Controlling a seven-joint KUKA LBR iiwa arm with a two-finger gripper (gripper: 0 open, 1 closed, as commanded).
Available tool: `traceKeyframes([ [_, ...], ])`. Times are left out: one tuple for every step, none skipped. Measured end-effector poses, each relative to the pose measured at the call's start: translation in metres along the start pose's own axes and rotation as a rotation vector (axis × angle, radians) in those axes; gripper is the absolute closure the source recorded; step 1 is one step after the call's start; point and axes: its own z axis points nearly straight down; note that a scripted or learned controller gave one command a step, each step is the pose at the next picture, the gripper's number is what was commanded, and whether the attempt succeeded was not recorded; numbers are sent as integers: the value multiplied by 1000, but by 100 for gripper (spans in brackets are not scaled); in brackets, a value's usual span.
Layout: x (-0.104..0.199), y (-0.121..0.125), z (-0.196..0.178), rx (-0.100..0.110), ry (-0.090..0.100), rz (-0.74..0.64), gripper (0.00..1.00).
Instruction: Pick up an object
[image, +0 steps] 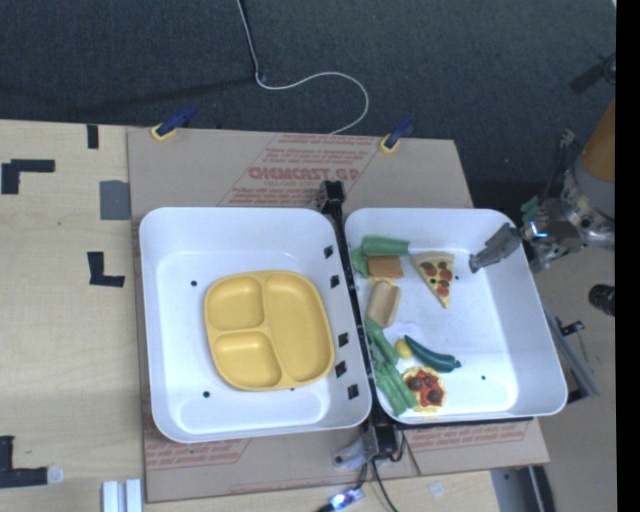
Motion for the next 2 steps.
traceKeyframes([
  [0, 2, -7, -12, -3, -3, 0],
  [5, 6, 38, -8, -2, -4, 0],
])
